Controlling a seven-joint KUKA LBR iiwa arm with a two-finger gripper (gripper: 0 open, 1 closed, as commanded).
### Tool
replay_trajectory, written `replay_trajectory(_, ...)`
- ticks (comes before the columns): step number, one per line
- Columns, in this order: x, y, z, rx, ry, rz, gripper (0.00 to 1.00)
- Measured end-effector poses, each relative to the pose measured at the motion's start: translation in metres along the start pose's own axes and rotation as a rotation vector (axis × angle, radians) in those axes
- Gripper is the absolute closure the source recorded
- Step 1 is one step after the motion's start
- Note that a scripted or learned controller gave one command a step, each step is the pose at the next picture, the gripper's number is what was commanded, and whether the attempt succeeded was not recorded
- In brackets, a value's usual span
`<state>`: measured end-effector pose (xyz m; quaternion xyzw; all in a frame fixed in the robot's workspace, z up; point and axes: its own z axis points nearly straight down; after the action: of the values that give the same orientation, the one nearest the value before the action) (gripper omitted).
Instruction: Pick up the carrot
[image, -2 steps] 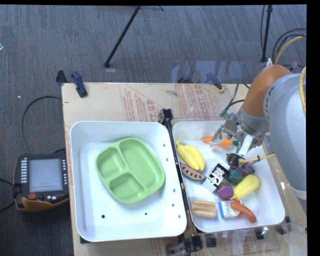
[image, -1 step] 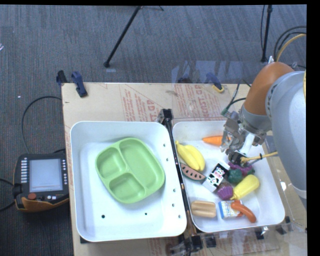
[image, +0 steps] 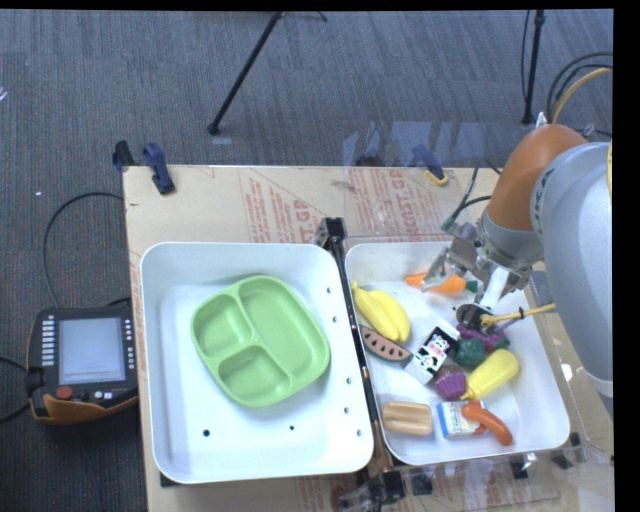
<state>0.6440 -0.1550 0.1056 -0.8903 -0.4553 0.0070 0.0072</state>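
The carrot (image: 449, 284) is a small orange piece lying at the far end of the right bin (image: 556, 398), its tip pointing left. My gripper (image: 452, 268) hangs right over it at the end of the grey arm with the orange band, low in the bin and touching or nearly touching the carrot's top. The gripper's body hides part of the carrot.
The right bin also holds a banana (image: 381, 312), a brown slice (image: 385, 346), a cow-print carton (image: 432, 353), purple and dark green pieces (image: 472, 345), a yellow vegetable (image: 492, 372), a bun (image: 408, 417) and a red sausage (image: 490, 423). The left bin (image: 152, 300) holds a green divided plate (image: 262, 338).
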Motion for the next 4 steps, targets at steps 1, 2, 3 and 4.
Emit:
replay_trajectory(1, -0.027, 0.016, 0.022, 0.018, 0.005, 0.154, 0.00)
replay_trajectory(2, -0.025, 0.017, 0.012, 0.008, 0.003, 0.145, 1.00)
replay_trajectory(3, -0.025, 0.016, 0.012, 0.012, 0.001, 0.143, 0.00)
replay_trajectory(4, -0.043, 0.020, 0.020, -0.004, 0.007, 0.653, 0.00)
